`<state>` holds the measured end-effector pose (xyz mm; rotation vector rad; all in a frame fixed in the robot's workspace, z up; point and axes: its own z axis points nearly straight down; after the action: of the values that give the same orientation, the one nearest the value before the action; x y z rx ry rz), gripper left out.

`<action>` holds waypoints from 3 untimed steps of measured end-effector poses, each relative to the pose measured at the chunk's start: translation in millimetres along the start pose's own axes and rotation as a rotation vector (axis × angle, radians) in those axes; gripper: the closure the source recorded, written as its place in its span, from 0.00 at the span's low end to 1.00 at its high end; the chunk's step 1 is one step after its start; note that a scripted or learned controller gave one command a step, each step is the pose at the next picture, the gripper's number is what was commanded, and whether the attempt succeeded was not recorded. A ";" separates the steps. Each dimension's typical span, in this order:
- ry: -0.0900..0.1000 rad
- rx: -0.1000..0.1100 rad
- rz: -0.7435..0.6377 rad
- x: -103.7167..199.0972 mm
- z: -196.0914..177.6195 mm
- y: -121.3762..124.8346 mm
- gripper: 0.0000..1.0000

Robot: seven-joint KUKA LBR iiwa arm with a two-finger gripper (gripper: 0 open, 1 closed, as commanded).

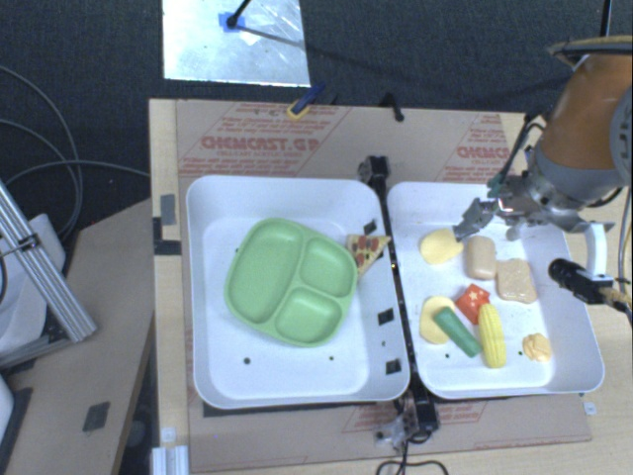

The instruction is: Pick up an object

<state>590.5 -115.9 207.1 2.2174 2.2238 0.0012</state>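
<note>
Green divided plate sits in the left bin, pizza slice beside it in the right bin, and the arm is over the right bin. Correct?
Not quite. The pizza slice lies in the left bin, at the green divided plate's right edge, as the camera view shows. The rest stands: the arm's gripper is over the right bin.

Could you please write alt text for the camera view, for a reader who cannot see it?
A grey and orange robot arm reaches from the right, its gripper over the right bin of toy food, near a pale yellow piece. The left bin holds a green divided plate and a pizza slice.
</note>
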 end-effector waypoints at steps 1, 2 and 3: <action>0.003 0.006 0.007 -12.2 127.8 -62.5 0.00; 0.000 -0.007 0.003 -11.6 110.4 -57.1 1.00; 0.000 -0.014 -0.009 41.2 16.1 13.1 1.00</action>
<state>603.5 -74.6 191.1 2.2004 2.2266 0.0172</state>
